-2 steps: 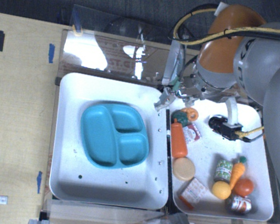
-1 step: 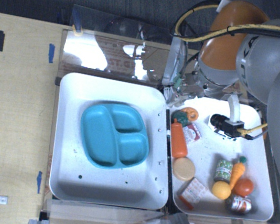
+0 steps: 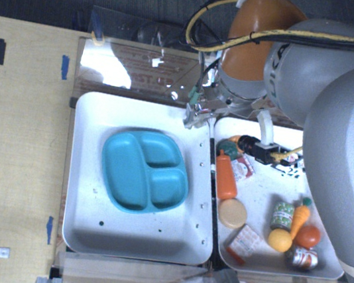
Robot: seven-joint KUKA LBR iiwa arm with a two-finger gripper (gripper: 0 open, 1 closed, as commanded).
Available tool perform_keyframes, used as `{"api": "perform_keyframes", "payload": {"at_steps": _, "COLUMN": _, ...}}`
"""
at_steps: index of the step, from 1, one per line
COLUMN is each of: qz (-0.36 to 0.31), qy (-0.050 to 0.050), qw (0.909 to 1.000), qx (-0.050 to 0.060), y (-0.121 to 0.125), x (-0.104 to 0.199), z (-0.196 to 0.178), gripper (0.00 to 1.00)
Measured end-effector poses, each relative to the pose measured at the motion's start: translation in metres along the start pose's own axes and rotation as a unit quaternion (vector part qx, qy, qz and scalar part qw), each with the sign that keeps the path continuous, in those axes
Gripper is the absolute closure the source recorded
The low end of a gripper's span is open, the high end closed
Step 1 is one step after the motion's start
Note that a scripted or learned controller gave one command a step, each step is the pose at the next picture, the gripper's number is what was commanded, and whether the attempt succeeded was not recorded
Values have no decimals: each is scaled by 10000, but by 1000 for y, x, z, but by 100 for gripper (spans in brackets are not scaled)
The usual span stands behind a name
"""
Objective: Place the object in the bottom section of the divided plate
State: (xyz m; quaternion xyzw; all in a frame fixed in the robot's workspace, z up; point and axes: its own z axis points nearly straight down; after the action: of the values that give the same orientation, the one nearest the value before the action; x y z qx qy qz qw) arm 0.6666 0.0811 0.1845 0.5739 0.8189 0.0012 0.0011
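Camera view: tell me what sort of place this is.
Probably a robotics lab bench for pick-and-place trials: a grey arm reaches over two white bins, one holding a blue divided plate, the other toy food such as a carrot.

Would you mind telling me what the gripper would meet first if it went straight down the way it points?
Probably the top rim of the left white bin beneath the gripper; depth is unclear.

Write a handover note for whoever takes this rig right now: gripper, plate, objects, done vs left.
Gripper: at the far edge between the two bins, nothing visibly held; open or shut can't be told.
Blue divided plate: in the left bin, all sections bare.
Right bin: toy food and cans, including an orange hot dog, a carrot, a lemon.
Done: nothing placed.
Left: pick an object, set it in the plate's bottom section.
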Motion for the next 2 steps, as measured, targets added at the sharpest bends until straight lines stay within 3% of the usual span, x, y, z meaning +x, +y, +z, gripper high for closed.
{"api": "perform_keyframes", "payload": {"at_steps": 1, "qz": 406, "qy": -2, "qw": 9992, "qx": -6, "y": 18, "x": 49, "z": -6, "gripper": 100}}
{"api": "perform_keyframes", "payload": {"at_steps": 2, "qz": 2656, "qy": -1, "qw": 9641, "qx": 3, "y": 36, "x": 101, "z": -14, "gripper": 100}}
